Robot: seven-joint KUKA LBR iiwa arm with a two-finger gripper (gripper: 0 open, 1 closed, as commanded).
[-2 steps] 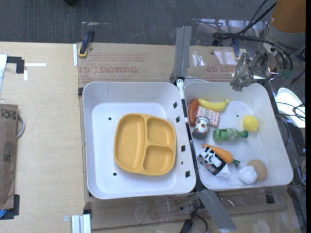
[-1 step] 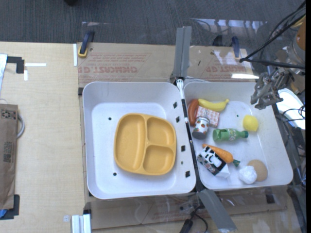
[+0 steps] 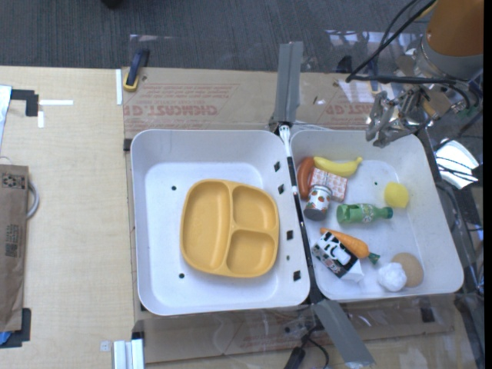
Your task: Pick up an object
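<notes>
The gripper (image 3: 393, 121) hangs above the far edge of the right bin (image 3: 438, 206); whether it is open or closed cannot be told, and nothing visible sits in it. In that bin, a banana (image 3: 337, 164) lies near the far edge, a lemon (image 3: 397, 194) toward the right wall, and a green bottle (image 3: 363, 214) mid-bin on its side. A carrot (image 3: 347, 242) rests just nearer. The left bin (image 3: 154, 206) carries a yellow divided plate (image 3: 229, 227) at its centre.
</notes>
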